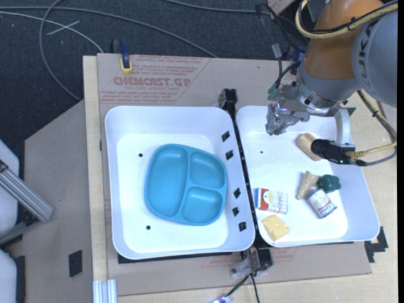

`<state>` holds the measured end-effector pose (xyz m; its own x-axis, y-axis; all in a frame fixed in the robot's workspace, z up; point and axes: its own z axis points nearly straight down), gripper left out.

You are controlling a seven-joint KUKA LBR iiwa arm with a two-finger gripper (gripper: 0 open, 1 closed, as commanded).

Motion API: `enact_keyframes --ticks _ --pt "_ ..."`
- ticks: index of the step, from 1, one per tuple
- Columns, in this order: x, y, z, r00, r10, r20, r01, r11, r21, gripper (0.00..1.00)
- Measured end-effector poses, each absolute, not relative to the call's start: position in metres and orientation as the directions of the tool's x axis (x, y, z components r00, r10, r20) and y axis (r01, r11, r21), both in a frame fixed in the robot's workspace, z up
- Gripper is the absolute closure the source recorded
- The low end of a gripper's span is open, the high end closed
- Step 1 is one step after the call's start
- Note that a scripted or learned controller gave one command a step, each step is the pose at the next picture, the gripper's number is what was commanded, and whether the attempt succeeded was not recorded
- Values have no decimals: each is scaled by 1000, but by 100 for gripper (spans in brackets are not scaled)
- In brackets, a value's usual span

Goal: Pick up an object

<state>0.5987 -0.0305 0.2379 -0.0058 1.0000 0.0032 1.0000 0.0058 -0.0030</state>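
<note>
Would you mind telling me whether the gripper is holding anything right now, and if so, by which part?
Nothing is held. The gripper hovers over bare floor at the back of the right bin, with no object between its fingers.

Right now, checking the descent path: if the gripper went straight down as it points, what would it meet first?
Probably bare floor of the right bin. The gripper hangs over its upper-left part; the tan piece lies to the side. Depth is uncertain.
</note>
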Motion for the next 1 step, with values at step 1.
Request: enact_keyframes --ticks 1 --pt "603 24 245 -6 1000 3 1000 6 1 100"
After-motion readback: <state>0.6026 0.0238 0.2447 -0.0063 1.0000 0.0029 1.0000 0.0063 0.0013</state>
